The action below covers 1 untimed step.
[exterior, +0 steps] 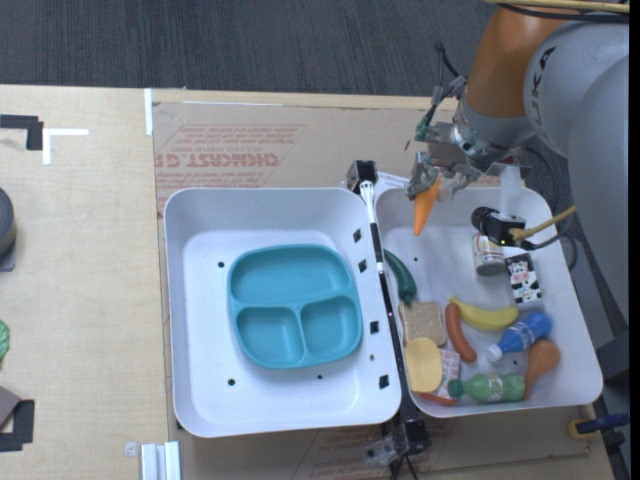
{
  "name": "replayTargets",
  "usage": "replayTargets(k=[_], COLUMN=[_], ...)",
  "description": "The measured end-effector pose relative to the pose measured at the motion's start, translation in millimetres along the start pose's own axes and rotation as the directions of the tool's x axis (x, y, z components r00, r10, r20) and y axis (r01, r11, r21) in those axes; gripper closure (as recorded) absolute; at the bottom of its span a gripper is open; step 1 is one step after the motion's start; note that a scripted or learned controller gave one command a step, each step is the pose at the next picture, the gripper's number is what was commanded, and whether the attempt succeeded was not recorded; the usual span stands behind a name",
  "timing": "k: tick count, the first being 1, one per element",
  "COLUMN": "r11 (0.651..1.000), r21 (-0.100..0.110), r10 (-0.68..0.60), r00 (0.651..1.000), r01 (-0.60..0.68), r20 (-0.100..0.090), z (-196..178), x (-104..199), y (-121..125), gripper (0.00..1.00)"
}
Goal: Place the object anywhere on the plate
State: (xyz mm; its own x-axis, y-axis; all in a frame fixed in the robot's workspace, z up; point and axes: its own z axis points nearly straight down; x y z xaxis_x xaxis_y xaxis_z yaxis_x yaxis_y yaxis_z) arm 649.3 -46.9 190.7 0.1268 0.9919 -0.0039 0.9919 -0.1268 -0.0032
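Pincer (pixel 428 190) points down — orange carrot (pixel 424 211) clamped, above right bin (pixel 570 298).

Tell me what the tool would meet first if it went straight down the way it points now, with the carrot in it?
Probably the bare white floor of the right bin. The carrot hanging from the tool would touch first; depth is unclear from this slanted view.

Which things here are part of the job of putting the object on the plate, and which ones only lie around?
Part of the job:
- carrot, hanging between the jaws of the gripper over the right bin
- teal plate in the left bin

Only lying around, in the right bin:
- banana
- sausage
- bread slice
- green bottle
- small can
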Motion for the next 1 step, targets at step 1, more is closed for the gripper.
replayTargets(k=[1], r11=[0.999], r21=[0.001], r10=[-0.034], r00=[0.999], r01=[0.034], r20=[-0.001], z=[-0.3], x=[79.8], y=[-62.9], gripper=[1.0])
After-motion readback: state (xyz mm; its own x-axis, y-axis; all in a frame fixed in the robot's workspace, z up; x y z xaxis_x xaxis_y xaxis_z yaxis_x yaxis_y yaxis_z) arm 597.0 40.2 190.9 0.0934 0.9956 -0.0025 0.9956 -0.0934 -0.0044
